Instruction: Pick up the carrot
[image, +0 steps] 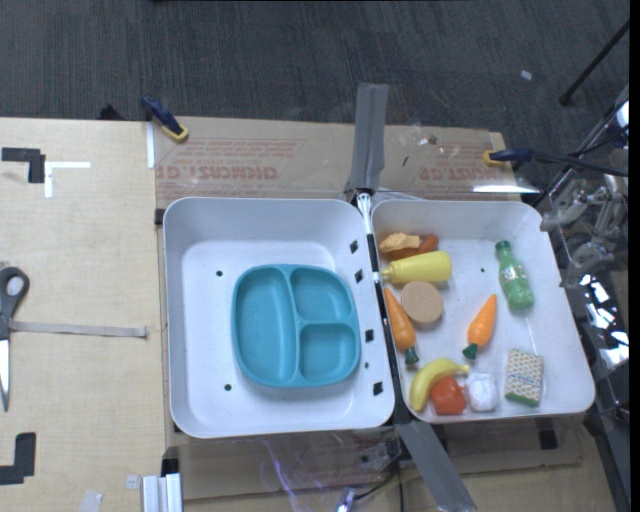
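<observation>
A: What does the overhead camera show on the table (80, 400)?

B: Two shallow white bins side by side. The left bin (190, 330) holds a teal divided plate (297, 326) with three compartments, lying flat near the middle.

A: And the right bin (555, 300)?

B: That is where the toy food lies. There are two carrots. One carrot (482, 323) lies near the middle of the bin, tilted, its green top pointing down and left. A second carrot (400, 322) lies along the bin's left wall, just below a yellow bottle (420, 267) and beside a tan round disc (422, 302).

A: Anything else in there?

B: A green bottle (515, 275) near the back right, a cracker-like packet (524, 376) at the front right, a banana (433, 378) touching a red tomato (449, 397), and a small white object (482, 392) just beside the tomato. Some orange and red food pieces (410, 242) sit above the yellow bottle.

A: The pincer?

B: I cannot tell its state; the right edge shows only blurred metal parts, well apart from both carrots
</observation>
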